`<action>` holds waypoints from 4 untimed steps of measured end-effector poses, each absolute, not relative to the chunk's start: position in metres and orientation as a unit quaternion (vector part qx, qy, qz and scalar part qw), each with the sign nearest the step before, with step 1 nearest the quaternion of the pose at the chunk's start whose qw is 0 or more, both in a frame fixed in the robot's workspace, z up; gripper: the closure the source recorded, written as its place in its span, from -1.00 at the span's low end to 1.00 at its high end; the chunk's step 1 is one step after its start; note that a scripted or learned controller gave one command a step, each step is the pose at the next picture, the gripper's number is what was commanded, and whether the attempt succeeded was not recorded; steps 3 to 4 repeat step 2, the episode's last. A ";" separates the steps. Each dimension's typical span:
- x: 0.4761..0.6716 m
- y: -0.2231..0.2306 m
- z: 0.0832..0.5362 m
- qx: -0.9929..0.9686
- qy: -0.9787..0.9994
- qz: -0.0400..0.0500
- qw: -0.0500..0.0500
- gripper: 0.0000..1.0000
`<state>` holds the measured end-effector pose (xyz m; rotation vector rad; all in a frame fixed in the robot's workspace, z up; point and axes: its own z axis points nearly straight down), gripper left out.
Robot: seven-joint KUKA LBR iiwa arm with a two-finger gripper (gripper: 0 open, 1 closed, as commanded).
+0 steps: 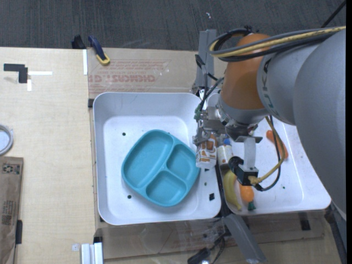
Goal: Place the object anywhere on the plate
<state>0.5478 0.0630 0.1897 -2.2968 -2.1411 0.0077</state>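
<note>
Bright, even overhead light softened shadows, glare washed the white bin (104,147) at nine o'clock, focus slightly soft.

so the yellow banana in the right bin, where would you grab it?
Probably mid-length across its narrow width, coming straight down. The yellow banana lies flat and long beside the left wall of the right white bin, with an orange carrot-like piece against its other side, so finger room is tight.

- A banana (231,191) lies in the right bin (308,194), an orange carrot (248,194) just beside it.
- A blue-and-yellow clamp (98,50) sits at the bench's (44,114) far edge.
- A tape roll (4,141) rests far left.
</note>
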 end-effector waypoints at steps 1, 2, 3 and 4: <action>0.551 0.111 0.162 -0.806 -0.592 0.003 0.000 1.00; 0.551 0.110 0.162 -0.806 -0.592 0.003 0.000 -1.00; 0.551 0.110 0.162 -0.806 -0.592 0.003 0.000 -1.00; 0.551 0.110 0.162 -0.806 -0.592 0.003 0.000 -1.00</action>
